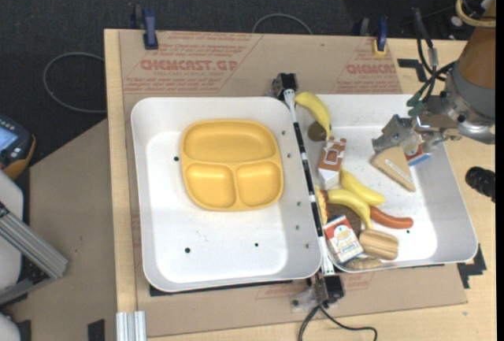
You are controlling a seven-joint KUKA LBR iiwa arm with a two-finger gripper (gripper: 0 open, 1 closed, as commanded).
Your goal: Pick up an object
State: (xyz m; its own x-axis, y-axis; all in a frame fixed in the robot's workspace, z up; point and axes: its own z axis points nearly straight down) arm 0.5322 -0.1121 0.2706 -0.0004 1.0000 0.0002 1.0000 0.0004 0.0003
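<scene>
pincer point(409, 136) low in right bin point(449, 198), fingers spread apart, over cheese wedge point(394, 171)

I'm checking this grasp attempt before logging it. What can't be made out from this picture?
- The hand, camera view: whether its fingers are open or shut, and whether it touches the wedge-shaped item below, since its own body covers the tips.
- Small carton: print too small to read.
- Arm: cut off by the right edge.
</scene>
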